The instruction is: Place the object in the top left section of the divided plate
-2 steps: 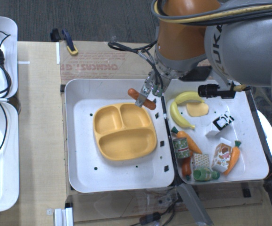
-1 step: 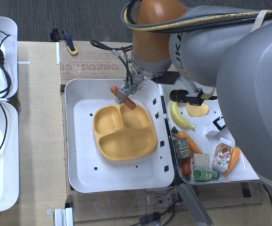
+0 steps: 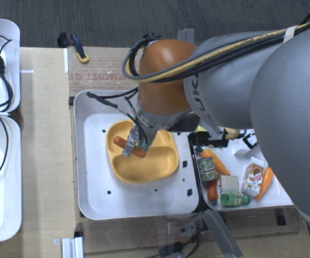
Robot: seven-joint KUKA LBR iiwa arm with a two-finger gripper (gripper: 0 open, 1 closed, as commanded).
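The gripper (image 3: 135,143) hangs over the yellow divided plate (image 3: 155,168), its fingers clamped on a red sausage-like object (image 3: 128,145) at the plate's top left section. Releasing low would keep it from rolling (the rim is shallow). The plate sits in a white bin (image 3: 93,192); beside it, another bin holds cans and carrots (image 3: 219,165).

wooden bench (image 3: 42,144) with two white bins (image 3: 90,198) side by side
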